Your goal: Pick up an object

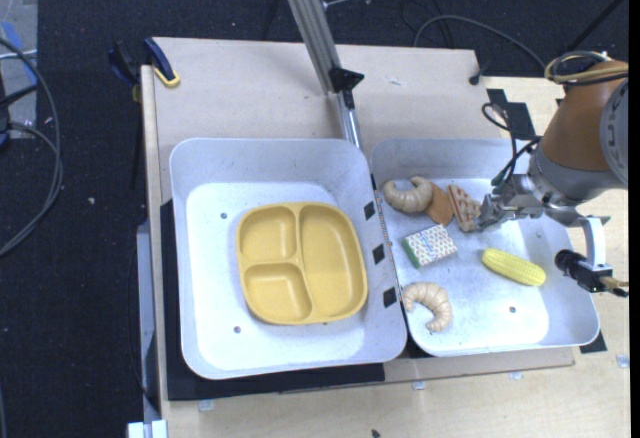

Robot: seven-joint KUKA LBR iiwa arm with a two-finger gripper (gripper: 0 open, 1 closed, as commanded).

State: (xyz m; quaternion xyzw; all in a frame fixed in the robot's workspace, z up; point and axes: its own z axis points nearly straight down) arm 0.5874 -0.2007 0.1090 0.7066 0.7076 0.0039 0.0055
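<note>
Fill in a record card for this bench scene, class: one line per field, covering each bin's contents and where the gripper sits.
left bin: yellow divided plate, three compartments
right bin: two croissants, corn cob, green-white box, brown waffle-like piece
upper croissant: near the bin's top left
lower croissant: near the front edge
corn cob: right of centre
green-white box: between the croissants
brown piece: beside the upper croissant
gripper: low over the right bin, at the brown piece
grasp: cannot tell
</note>
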